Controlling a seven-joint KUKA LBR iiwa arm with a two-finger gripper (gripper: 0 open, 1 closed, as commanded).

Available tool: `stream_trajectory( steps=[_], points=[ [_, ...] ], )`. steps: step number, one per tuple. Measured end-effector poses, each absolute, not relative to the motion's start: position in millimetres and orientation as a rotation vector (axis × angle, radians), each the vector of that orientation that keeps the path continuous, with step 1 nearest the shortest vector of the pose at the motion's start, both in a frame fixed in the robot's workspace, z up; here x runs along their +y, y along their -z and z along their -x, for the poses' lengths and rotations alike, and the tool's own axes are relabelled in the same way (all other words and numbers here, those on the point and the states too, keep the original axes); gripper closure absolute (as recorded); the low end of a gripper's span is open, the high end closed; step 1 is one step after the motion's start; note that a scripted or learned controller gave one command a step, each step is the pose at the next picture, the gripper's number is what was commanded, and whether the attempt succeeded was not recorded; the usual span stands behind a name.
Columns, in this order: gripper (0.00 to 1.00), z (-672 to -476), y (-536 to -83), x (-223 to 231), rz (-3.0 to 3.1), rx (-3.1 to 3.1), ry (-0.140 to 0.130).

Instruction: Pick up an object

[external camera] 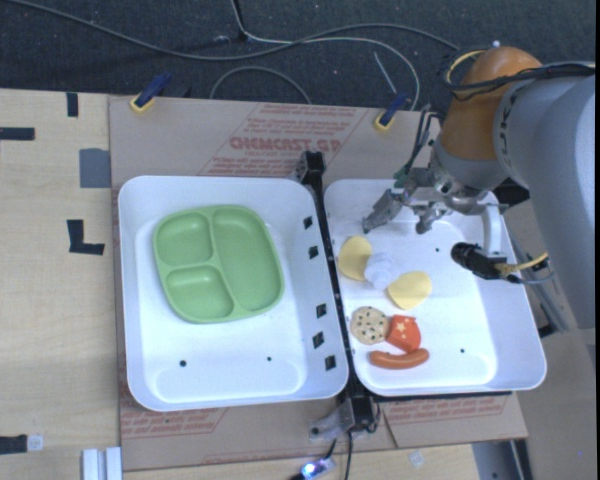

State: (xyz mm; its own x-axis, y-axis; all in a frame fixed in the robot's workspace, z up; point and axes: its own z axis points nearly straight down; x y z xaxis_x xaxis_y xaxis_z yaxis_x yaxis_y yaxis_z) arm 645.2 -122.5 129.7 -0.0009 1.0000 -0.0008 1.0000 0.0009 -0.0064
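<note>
Over the right bin (500, 358), upper part, the gripper (405, 211) hovers with fingers spread apart, nothing between them. Pick not done yet; all toy food lies below it: yellow chip (355, 258), white wad (383, 268), second chip (410, 289), cookie (368, 324), tomato (404, 333), sausage (398, 359). Green divided plate (218, 263) sits in left bin (140, 308).

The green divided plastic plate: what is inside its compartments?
The green divided plastic plate in the left white bin has three compartments, each showing bare green plastic; whatever is beneath it is covered.
</note>
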Motion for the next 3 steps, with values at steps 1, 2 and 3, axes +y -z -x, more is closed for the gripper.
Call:
stream_trajectory(
  steps=[1,2,3],
  points=[
    [0.0,-644.8,-82.0,-122.0,2.22,-2.224,-0.004],
    [1.0,-646.3,-95.8,-121.4,2.22,-2.226,0.0],
    [1.0,-655.3,-142.3,-120.4,2.221,-2.225,0.003]
  ],
)
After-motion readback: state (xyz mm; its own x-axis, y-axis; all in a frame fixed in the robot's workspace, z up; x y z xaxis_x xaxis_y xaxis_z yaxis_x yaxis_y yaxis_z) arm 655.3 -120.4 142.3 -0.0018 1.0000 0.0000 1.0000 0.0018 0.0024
